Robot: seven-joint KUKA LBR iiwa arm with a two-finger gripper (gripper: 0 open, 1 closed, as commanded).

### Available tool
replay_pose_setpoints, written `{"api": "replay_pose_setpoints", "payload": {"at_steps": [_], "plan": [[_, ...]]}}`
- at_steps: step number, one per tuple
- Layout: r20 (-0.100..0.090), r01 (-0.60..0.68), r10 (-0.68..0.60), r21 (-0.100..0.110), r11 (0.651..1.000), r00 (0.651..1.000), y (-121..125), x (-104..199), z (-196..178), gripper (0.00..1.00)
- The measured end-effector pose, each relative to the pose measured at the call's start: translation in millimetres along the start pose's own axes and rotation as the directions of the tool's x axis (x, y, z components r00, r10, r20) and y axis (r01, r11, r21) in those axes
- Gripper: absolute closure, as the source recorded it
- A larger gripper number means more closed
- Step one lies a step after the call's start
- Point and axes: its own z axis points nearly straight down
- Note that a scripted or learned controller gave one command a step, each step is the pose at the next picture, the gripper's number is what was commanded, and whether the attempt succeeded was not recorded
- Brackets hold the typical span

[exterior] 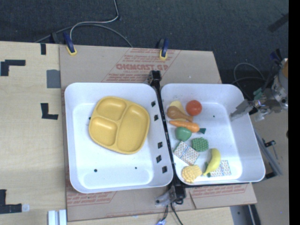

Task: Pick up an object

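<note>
Tool [243, 109] sits at the right bin's [236, 139] right rim, above its wall; whether it is apart or together, cannot tell. Toys lie to its left, clustered against the bin's left wall: tomato [193, 108] nearest, banana [213, 161] lower, long axis running upright-diagonal. Bare white floor lies between. Left bin holds a yellow plate [119, 124].

Toy foods [192, 139] clustered in right bin [243, 139]

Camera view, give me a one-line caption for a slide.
Yellow divided plate in the left bin, toy foods including a tomato and banana in the right bin, gripper at its right rim.
</note>
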Motion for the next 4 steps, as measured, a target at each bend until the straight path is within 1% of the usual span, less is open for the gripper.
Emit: {"api": "replay_pose_setpoints", "payload": {"at_steps": [1,2,3,4], "plan": [[-0.001,0.001,-0.001,0.001,1.0,1.0,78,40,68,0.0],[-0.002,0.001,-0.001,0.002,1.0,1.0,110,87,141,0.0],[0.002,0.001,-0.001,-0.005,1.0,1.0,124,89,173,0.0],[0.001,0.004,-0.004,-0.005,1.0,1.0,125,90,163,1.0]]}}
